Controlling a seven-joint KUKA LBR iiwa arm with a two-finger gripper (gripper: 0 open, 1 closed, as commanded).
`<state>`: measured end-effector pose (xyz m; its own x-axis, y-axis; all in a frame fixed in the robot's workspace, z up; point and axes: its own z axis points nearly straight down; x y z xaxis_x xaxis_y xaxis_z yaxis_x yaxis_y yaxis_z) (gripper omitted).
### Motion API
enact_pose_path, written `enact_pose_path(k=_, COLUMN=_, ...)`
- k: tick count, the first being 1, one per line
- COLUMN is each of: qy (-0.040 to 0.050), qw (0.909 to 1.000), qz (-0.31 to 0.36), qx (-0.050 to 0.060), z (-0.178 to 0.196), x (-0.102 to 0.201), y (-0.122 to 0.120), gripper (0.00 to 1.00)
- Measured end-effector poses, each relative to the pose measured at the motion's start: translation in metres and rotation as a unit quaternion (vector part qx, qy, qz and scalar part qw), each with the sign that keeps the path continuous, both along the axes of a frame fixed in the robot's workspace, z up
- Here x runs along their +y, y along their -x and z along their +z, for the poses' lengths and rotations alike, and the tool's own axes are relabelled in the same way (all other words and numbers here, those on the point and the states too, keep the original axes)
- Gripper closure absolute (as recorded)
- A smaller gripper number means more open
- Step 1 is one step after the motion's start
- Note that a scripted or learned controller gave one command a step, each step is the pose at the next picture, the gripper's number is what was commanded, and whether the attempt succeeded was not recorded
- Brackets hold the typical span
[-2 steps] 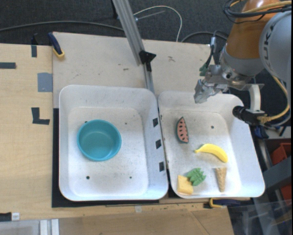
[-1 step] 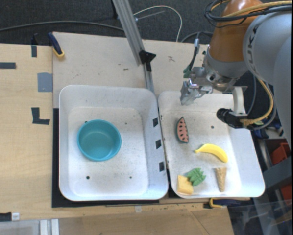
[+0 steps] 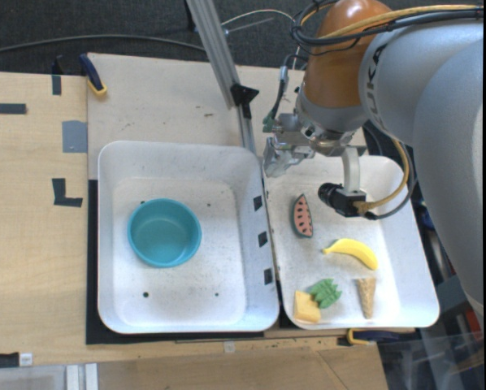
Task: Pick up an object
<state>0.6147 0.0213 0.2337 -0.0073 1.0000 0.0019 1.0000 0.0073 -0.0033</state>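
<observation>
My gripper (image 3: 277, 161) hangs over the far left corner of the right bin (image 3: 405, 299), close to the wall between the two bins. Nothing shows between its fingers. A watermelon slice (image 3: 301, 216) lies just in front of it in the right bin. Further forward lie a yellow banana (image 3: 353, 252), a green leafy piece (image 3: 326, 292), a yellow cheese wedge (image 3: 306, 308) and an ice cream cone (image 3: 366, 296). A blue bowl (image 3: 165, 231) stands in the left bin (image 3: 113, 169).
A slanted grey metal pole (image 3: 219, 55) crosses behind the bins and ends near the gripper. The big grey arm fills the upper right. A blue and yellow clamp (image 3: 93, 75) sits at the bench's far left corner.
</observation>
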Motion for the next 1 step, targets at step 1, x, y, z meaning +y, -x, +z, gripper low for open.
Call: enact_pose_path(k=1, qy=0.0005, qw=1.0, qz=-0.001, qx=0.0, z=-0.0105, x=0.0478, y=0.0058, gripper=1.0)
